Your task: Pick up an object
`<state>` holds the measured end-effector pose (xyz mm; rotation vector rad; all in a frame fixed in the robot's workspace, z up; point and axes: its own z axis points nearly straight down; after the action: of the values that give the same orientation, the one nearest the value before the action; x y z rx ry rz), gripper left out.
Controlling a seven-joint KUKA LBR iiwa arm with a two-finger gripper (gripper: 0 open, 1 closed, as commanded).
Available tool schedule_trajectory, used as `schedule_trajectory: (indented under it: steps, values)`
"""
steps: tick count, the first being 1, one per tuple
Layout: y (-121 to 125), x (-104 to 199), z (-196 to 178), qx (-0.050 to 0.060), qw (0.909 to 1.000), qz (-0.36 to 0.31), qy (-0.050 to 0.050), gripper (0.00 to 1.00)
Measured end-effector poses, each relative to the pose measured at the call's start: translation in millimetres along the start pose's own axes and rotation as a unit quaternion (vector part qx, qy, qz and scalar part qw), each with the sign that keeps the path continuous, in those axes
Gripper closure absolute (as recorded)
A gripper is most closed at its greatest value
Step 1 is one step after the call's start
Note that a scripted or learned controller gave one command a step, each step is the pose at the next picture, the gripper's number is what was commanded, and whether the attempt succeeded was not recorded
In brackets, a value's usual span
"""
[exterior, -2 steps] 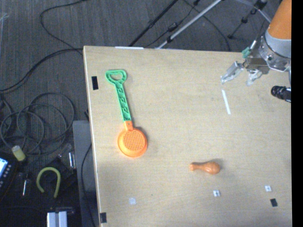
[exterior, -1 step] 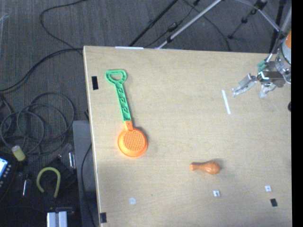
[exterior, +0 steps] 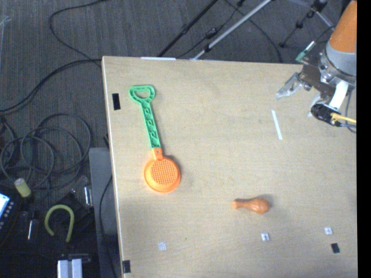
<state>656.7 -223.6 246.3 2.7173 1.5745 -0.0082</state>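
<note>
From my seat at the remote console I see the arm (exterior: 343, 33) coming in at the far right corner, its orange band uppermost and the grey wrist below it. The gripper (exterior: 288, 91) hangs at the end of it over the far right part of the tan board (exterior: 232, 155), and one pale finger (exterior: 286, 90) pokes out toward the left. I cannot tell how far apart the fingers stand from this slant, and I see nothing between them.

The things I might pick lie well apart from the tool. A toy sieve (exterior: 153, 141) lies on the left part of the board: its green handle runs from a loop at the far end down to an orange mesh bowl at the near end (the bowl faces up, flat on the surface). Further right and nearer to me lies a small orange pear-shaped object (exterior: 253, 205), on its side, with its narrow neck pointing left. Between that object and the gripper a thin white stick (exterior: 277, 124) rests flat on the board, just near and left of the tool and apart from it.

Off the board to the left, dark cables (exterior: 46, 138) coil on the grey carpet, and a green U-shaped piece (exterior: 59, 219) lies near the corner.
</note>
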Motion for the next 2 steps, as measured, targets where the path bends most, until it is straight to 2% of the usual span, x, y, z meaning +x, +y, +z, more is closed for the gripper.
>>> schedule_trajectory:
  steps: [1, 2]
  values:
    - [-0.2, 1.0, -8.6, 0.0, 1.0, -0.001, -0.002, 1.0]
    - [-109.7, -47.3, -20.8, 0.001, 0.9984, 0.056, 0.002, 1.0]
